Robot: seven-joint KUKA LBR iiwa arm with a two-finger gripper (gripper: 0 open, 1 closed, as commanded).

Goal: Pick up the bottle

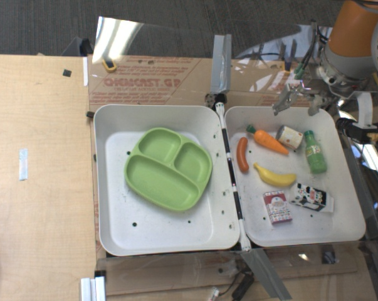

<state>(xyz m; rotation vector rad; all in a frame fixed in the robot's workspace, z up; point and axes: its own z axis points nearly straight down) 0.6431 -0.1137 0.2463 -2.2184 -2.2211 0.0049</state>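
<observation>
The bottle (314, 152) lies near the right bin's (351, 231) right wall, with bare floor below it. A small can (290, 137) sits just beside it on the left, touching a carrot (269, 140); a banana (276, 175) lies lower left, apart.

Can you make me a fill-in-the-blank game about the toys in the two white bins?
1. The green bottle lies in the ____ bin.
2. The divided plate in the left bin is colored ____.
3. The yellow fruit beside the hot dog is a ____.
4. The carrot is colored ____.

Missing words: right; green; banana; orange
</observation>
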